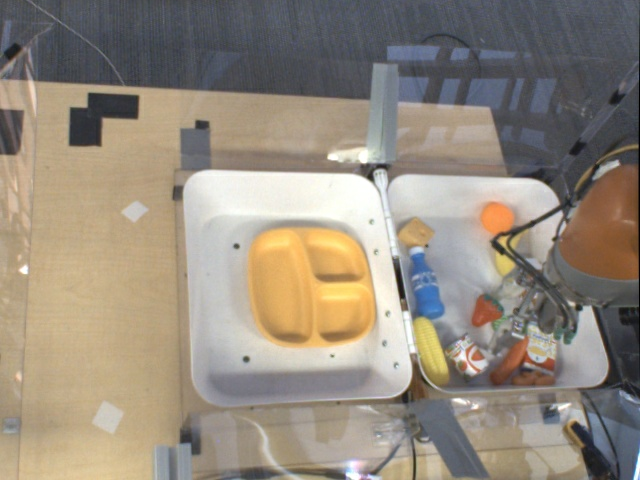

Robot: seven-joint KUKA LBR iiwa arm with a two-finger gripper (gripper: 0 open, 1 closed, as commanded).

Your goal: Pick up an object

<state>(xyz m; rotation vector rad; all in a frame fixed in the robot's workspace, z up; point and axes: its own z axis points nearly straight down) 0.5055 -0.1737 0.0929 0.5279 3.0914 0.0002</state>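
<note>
My gripper (532,315) hangs low over the right side of the right bin (455,196), below the arm's orange band (606,230). Directly beside it lie a red strawberry (486,311), a reddish sausage (508,363) and a small carton (541,349). Further left in the same bin are a blue bottle (426,284), a yellow corn cob (431,350), a small can (466,356) and a brown bread piece (416,233). An orange (497,217) and a yellow piece (505,259) lie at the back. Cables hide the gripper's tips.
The left bin (215,268) holds a yellow divided tray (310,286). A metal divider post (383,118) stands behind the seam between the bins. Black tape marks (100,116) lie on the wooden bench at the far left.
</note>
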